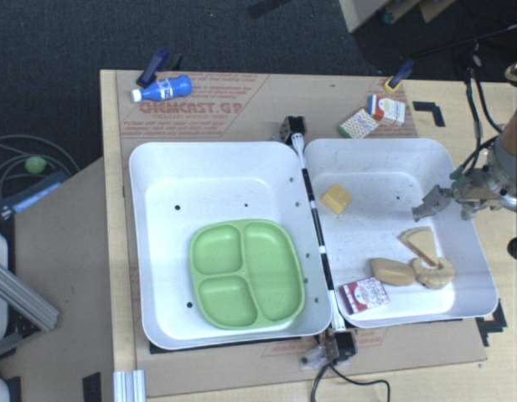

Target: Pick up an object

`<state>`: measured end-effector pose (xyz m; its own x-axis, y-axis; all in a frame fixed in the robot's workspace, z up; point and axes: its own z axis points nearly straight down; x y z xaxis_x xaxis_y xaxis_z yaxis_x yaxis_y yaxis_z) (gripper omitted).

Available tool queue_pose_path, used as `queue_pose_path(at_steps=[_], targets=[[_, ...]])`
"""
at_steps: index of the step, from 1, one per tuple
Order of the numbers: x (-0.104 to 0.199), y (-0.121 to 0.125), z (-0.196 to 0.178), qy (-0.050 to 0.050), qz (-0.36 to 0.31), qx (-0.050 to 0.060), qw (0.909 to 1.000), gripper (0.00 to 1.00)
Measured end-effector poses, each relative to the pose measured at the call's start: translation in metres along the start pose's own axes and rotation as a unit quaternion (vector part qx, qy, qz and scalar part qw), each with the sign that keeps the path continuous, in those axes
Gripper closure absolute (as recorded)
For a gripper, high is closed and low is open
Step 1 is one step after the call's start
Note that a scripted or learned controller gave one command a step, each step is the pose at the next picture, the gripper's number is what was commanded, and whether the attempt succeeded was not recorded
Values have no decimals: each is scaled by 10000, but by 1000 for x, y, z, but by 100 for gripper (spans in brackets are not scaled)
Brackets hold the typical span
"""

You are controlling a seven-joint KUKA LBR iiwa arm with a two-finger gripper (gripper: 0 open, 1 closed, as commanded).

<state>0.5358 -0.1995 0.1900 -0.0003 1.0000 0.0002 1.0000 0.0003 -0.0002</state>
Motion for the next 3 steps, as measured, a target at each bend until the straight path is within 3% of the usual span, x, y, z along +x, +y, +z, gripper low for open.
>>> queue_pose_path(at_steps=[1, 2, 3], targets=[[-19, 16, 104, 54, -25, 19, 10000, 0], [-19, -13, 105, 46, -23, 8, 10000, 0], [-23, -13, 95, 7, -6, -4, 10000, 100]])
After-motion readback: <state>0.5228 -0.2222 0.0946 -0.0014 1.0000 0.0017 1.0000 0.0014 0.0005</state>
